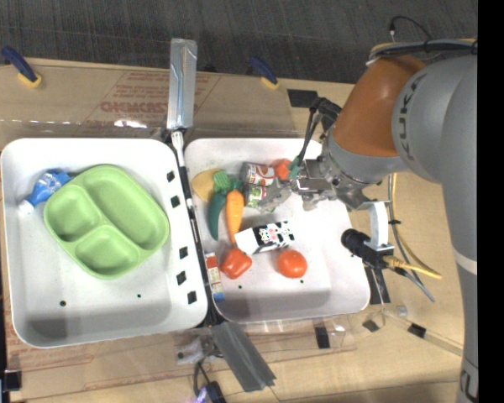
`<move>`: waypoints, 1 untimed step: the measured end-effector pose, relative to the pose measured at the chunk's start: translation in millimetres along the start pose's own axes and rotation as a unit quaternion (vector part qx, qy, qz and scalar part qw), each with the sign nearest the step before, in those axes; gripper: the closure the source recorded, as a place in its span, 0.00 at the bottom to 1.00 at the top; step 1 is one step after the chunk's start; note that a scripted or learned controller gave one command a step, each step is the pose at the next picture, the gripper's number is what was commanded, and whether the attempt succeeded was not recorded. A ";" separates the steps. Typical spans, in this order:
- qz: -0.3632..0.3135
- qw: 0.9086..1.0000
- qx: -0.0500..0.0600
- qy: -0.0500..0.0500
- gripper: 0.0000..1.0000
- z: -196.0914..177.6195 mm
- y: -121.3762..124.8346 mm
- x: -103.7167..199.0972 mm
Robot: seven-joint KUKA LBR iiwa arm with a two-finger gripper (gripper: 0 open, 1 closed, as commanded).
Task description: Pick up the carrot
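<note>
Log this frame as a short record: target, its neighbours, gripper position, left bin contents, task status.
target: carrot, lying in the right bin
neighbours: green vegetable at its left, black-and-white carton at its lower right, two tomatoes nearer the front
gripper: gripper over the right bin's back, near a can, apart from the carrot
left bin: green divided plate, blue item
status: carrot not yet picked up

Carrot (233, 210) lies centre frame in the right bin (344, 284), beside a green vegetable (213, 217). Gripper (296, 181) hovers upper right of it.
</note>
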State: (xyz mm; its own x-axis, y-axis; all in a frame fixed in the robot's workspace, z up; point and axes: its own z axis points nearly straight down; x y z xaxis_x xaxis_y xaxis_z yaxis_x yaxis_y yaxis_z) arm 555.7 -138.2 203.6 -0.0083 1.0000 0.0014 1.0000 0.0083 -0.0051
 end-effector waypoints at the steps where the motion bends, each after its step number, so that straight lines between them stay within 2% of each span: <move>1: -0.029 0.999 -0.019 -0.005 0.00 85.1 61.4 36.3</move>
State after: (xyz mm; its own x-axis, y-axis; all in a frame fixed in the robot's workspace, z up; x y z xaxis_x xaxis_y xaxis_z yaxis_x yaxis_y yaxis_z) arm 616.4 -101.2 118.3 -0.0661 0.9978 -0.0093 0.9973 0.0663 0.0324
